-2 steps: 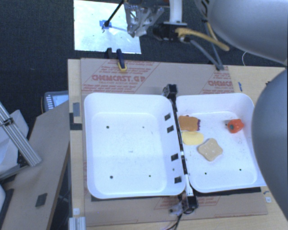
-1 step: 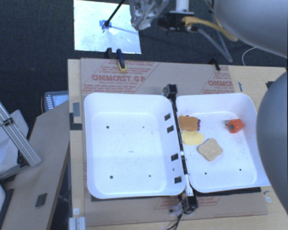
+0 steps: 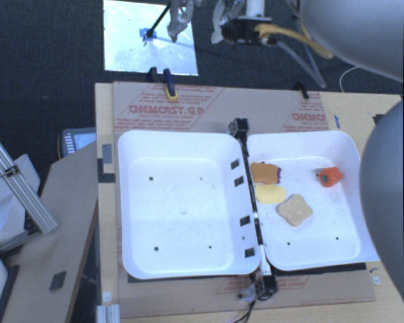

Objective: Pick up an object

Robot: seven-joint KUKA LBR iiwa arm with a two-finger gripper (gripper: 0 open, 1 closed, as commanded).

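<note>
Dark carpet lay beyond the desk. The claw hung far back, well apart from the right bin; its state could not be told. Best candidate: tan toast piece, likely light, stiff; grip across its edges.

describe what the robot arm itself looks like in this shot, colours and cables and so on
The arm shows as large, smooth, rounded grey housings, blurred because they sit close to the camera, along the right edge and top right corner. At the top, the gripper end is pale metal with a white cylindrical part, and a darker block beside it. Yellowish cables and grey hoses run from that block toward the arm.
</note>
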